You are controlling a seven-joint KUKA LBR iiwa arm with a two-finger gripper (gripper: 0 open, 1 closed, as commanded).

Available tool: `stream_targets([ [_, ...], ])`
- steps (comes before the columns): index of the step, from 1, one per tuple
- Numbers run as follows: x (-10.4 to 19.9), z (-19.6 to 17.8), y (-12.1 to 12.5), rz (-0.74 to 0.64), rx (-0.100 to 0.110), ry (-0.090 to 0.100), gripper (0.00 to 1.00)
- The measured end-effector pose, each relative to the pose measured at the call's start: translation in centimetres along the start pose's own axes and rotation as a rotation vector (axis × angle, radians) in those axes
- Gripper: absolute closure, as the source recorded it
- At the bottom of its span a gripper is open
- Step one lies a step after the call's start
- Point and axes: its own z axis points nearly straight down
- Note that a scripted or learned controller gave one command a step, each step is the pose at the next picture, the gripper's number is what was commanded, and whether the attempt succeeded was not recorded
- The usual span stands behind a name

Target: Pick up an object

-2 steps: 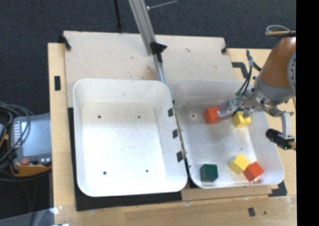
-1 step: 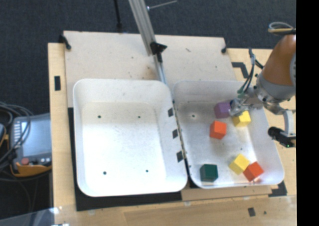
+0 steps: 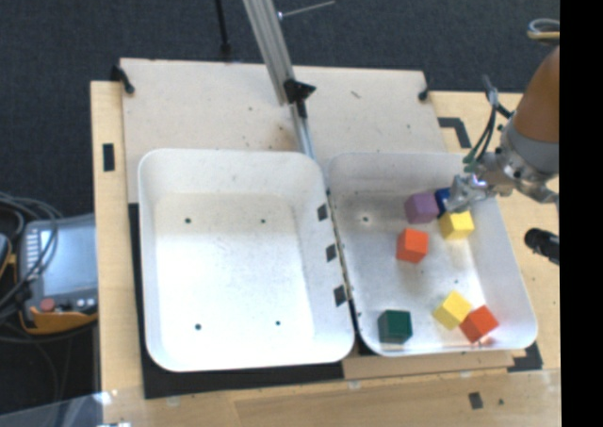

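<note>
The likeliest target, as you would have judged it, was the yellow cube (image 3: pixel 458 224) in the upper part of the right bin (image 3: pixel 377 171), lying directly under and just below the gripper (image 3: pixel 464 191), which hung at the bin's upper right. A purple block (image 3: pixel 422 206) sat just to the cube's left, with a sliver of blue block (image 3: pixel 441 199) between it and the gripper, so three pieces crowded one small patch. The cube had no long axis to speak of; its faces were near equal, and it sat slightly turned against the bin wall. You could not tell how the jaws stood, since the wrist and cabling hid them from above, and nothing showed between them. The coming move turned on that one relation: the cube lay on the near side of the gripper, the purple block to its left, and a descent off by a little would have met an edge instead of a face. Farther out lay an orange cube (image 3: pixel 412 245) toward the bin's middle, then a green cube (image 3: pixel 395 325), a second yellow block (image 3: pixel 453 308) and a red block (image 3: pixel 480 322), these two touching, along the lower edge. All looked like hard, matte, sharp-cornered blocks. The bins were smooth, shallow, white plastic with rounded rims, speckled with dark marks; the left bin (image 3: pixel 236 255) stood alongside.
</note>
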Motion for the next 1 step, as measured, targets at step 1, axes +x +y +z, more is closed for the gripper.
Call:
stream_targets([
  [1, -0.18, -5.49, 0.18, -0.002, -0.002, -0.001, 1.00],
])
